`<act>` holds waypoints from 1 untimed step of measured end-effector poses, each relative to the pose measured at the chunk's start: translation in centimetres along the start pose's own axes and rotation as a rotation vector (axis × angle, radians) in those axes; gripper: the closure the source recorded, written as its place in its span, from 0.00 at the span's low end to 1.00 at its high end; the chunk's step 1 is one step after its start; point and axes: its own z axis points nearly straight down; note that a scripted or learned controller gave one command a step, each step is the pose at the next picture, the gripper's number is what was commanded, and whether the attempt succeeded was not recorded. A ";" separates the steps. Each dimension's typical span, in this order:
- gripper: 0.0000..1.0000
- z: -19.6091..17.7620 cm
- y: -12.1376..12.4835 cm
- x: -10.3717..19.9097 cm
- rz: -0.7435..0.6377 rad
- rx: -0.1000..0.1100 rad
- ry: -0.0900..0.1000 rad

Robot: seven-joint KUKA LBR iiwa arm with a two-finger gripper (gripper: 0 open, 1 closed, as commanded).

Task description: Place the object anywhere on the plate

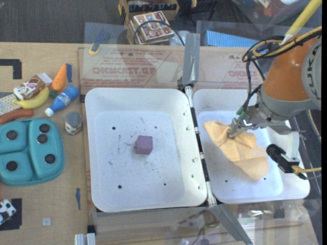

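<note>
A small purple cube (143, 145) lies near the middle of the left white bin (102, 188). A crumpled yellow cloth (240, 154) is spread across the right white bin (291, 188). My gripper (234, 131) is low over the upper part of that cloth, its tip touching or just above the fabric. The arm comes in from the right, with its orange band above the wrist. The cloth bunches up slightly under the gripper tip.
Outside the bins, on the left of the bench, lie a teal divided tray (28, 149), a small can (73, 122), a blue bottle (63, 100), a banana (31, 101) and a carrot (61, 77). A cardboard box (149, 11) stands behind.
</note>
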 end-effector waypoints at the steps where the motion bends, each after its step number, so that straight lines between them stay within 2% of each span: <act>1: 0.00 0.0 0.0 0.0 0.000 -0.001 0.000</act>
